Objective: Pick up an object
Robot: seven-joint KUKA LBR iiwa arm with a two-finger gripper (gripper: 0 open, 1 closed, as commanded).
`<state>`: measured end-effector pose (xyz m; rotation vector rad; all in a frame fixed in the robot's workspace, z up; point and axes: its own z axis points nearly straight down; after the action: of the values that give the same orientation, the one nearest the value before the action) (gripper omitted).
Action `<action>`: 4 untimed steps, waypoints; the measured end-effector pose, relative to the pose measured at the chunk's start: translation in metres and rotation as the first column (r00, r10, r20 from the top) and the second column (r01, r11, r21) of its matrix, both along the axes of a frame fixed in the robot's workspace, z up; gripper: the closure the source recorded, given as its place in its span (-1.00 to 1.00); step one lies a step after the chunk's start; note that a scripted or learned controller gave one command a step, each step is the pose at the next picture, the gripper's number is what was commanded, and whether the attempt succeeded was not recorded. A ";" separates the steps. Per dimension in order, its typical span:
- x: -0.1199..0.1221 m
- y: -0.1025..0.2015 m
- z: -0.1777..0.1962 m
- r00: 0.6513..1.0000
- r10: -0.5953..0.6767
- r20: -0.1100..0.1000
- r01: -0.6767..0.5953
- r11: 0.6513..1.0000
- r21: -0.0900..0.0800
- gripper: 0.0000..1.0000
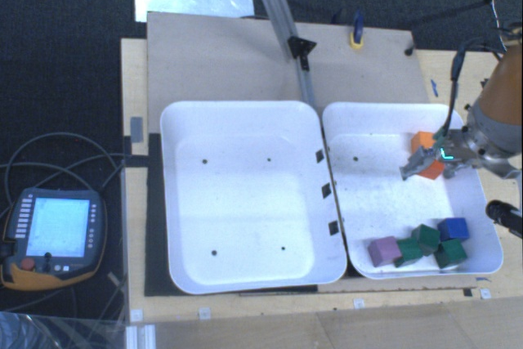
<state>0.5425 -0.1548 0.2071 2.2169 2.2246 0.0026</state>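
From where I stand the floor is dark carpet, and on it sits the bench, topped with a pale board. Two shallow white bins lie side by side on it, rims touching down the middle. The left bin has a wide bare floor with only a few small dark dots, so there is plenty of open room there. The right bin is more crowded along its near and far-right sides, while its left half and middle are open.

The arm reaches in over the right bin's right rim. Its gripper hangs low by the far right wall, right on an orange block; whether the claw is spread or pinching I cannot tell.

Along the near wall huddle a pink block, two green blocks touching each other, and a blue block.

A teach pendant rests on the floor, well left of the bench, cables looping round it.
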 end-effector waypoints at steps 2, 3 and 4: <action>0.003 0.001 -0.096 1.000 -0.002 -0.005 0.002 1.000 0.000 -1.00; 0.003 0.001 -0.118 1.000 -0.001 -0.003 0.001 1.000 -0.001 -1.00; 0.004 0.001 -0.106 1.000 0.001 0.002 -0.001 1.000 -0.001 1.00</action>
<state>0.5466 -0.1539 0.1014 2.2146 2.2247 0.0037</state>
